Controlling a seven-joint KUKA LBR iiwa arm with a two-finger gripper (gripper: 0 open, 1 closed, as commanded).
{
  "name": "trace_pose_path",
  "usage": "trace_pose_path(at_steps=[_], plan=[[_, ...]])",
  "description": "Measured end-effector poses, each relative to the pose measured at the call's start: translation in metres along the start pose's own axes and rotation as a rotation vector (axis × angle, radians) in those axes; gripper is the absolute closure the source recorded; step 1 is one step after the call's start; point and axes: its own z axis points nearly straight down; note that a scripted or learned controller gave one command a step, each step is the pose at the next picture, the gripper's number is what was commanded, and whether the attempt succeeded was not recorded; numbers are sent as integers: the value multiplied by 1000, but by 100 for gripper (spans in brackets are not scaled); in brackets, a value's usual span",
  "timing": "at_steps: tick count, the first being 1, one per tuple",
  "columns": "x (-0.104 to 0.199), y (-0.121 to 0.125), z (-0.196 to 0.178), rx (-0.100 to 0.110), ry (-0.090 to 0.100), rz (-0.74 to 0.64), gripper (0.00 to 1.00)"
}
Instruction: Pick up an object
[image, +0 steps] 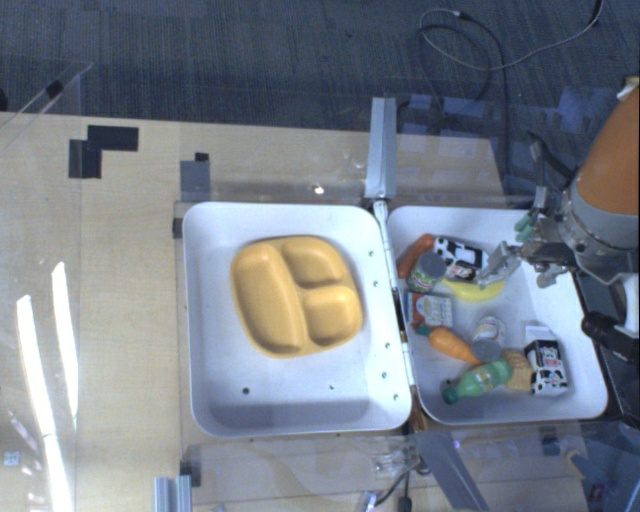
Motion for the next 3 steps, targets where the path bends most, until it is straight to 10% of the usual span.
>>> trace_pose_path(at_steps=[1, 3], plan=[[-24, 14, -19, -2, 0, 87, 0], [-29, 14, 165, -16, -3, -51, 0]])
